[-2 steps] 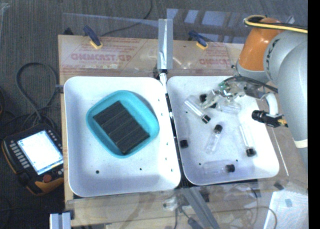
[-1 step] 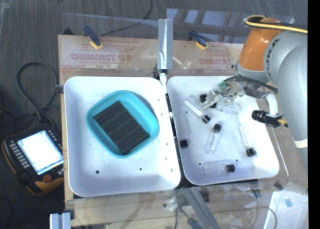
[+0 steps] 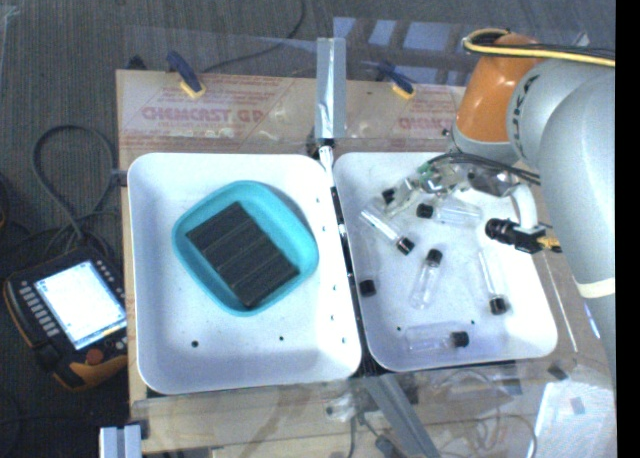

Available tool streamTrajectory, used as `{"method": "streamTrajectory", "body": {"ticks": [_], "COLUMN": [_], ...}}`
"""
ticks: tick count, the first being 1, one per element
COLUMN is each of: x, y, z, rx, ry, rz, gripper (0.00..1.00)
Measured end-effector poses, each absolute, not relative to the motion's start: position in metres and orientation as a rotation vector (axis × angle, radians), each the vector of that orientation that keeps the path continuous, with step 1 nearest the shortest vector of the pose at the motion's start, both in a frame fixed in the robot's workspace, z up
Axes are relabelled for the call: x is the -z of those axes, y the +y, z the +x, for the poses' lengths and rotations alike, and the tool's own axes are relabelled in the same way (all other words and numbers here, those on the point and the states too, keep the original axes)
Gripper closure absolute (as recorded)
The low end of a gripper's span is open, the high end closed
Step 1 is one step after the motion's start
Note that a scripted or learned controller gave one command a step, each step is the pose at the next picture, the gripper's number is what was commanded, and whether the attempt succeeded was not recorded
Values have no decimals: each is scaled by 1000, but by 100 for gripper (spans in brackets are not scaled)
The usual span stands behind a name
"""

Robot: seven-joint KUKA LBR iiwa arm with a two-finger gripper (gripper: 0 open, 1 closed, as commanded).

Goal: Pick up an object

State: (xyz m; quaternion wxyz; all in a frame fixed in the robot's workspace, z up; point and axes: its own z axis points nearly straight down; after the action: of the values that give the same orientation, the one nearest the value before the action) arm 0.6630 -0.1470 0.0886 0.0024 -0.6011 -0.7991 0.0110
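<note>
The brown wooden counter [image 3: 250, 111] carries two shallow white plastic bins side by side, which cover most of its top and leave a bare strip only along its far edge. The grey arm with the orange band [image 3: 560, 146] comes in over the counter's right edge, its bulk covering the right bin's far right corner and right rim. The jaws [image 3: 432, 182] sit low over the right bin's far edge, among the vials; whether they are released or clenched cannot be told.

The left white bin [image 3: 150, 346] holds a teal rounded-square plastic dish [image 3: 190, 231] at its middle, with a dark ribbed rectangular pad [image 3: 243, 254] lying in it at a slant. White floor lies all round the dish, widest along the near edge.

The right white bin [image 3: 520, 331] holds the clear small vials with black caps [image 3: 427, 276], scattered apart: several crowd near the far edge by the jaws, one lies at the middle, one near the right edge, one along the near edge. A loose black cap [image 3: 367, 287] rests near the left edge. The near left corner has open floor.
</note>
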Motion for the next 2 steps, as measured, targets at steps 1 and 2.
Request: {"method": "streamTrajectory", "body": {"ticks": [1, 2], "x": [-99, -230], "y": [-146, -139], "z": [663, 669], "rx": [-36, -3], "ry": [-2505, -2342], "rz": [-1879, -2097], "gripper": [100, 100]}}
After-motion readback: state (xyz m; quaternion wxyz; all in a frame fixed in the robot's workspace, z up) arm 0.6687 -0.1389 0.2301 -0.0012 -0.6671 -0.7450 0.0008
